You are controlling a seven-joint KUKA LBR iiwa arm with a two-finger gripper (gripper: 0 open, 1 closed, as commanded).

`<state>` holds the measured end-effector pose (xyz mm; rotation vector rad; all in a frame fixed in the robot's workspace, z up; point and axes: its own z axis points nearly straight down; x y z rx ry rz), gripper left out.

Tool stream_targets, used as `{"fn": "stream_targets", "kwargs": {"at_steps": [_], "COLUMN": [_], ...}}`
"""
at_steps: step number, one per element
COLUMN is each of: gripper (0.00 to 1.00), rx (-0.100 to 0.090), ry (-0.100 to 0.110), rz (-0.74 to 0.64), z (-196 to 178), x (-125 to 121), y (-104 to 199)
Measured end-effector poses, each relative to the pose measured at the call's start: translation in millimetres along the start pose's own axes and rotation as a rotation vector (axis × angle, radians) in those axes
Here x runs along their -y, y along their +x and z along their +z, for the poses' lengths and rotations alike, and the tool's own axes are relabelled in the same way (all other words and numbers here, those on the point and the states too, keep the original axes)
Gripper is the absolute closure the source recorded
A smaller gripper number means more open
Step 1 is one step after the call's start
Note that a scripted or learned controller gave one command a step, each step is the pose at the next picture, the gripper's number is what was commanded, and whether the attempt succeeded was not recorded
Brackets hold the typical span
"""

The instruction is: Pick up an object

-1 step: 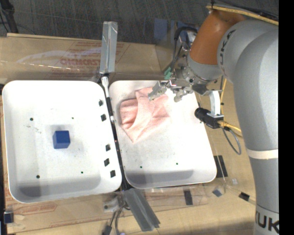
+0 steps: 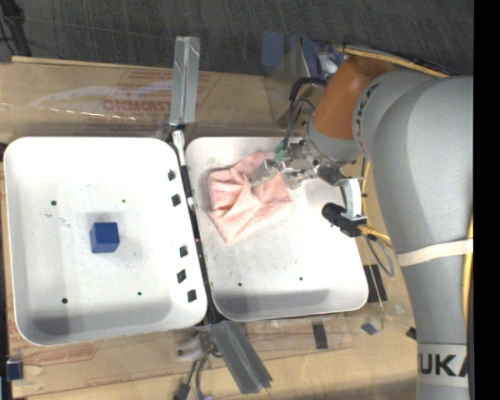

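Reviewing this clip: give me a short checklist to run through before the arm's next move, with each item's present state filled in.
1. Target within reach: pink cloth lies in the right bin, under the tool. Ok.
2. Tool over the cloth: it sits at the cloth's upper right edge. Ok.
3. Cloth actually gripped: the contact is too small and cluttered to read. Cannot tell.
4. Cloth lying inside the bin walls, not draped over the rim: ok.
5. Blue cube out of the way: alone in the left bin, far from the arm. Ok.
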<state>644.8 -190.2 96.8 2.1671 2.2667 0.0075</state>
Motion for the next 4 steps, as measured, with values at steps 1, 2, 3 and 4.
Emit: {"fn": "stream_targets", "kwargs": {"at_steps": [1, 2, 3, 4], "gripper": [0.00, 0.00, 1.00, 1.00], "rx": [0.002, 0.000, -0.001, -0.001], "ry": [0.001, 0.005, 0.004, 0.007], "rz": [-0.167, -0.249, -0.253, -0.294], "z": [0.1, 1.3, -9.8, -126.9], "x": [-14.9, -15.5, -16.7, -17.7], "y": [19.8, 41.1, 42.7, 93.2]}}
